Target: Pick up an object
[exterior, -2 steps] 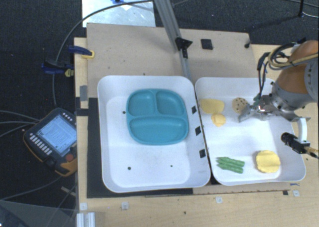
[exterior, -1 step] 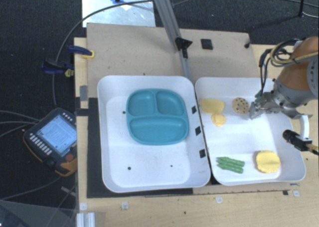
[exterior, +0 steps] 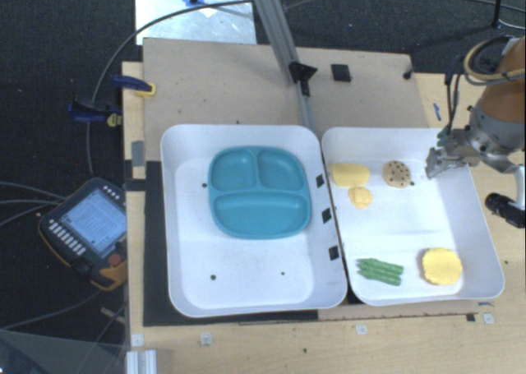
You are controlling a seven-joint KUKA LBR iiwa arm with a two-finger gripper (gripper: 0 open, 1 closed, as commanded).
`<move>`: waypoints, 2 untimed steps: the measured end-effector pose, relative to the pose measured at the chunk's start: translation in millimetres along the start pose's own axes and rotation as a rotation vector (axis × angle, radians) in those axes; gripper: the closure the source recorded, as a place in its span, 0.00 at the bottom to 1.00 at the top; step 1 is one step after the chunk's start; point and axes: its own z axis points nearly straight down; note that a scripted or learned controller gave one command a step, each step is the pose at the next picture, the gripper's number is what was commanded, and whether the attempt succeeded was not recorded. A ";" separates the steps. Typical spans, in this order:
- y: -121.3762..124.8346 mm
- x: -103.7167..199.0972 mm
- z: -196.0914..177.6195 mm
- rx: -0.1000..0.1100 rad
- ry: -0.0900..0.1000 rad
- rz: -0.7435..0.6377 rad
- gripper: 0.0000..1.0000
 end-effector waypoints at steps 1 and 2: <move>-1.5 3.5 -45.9 0.001 0.001 -0.002 1.00; 2.3 4.2 -90.4 0.001 0.001 -0.002 1.00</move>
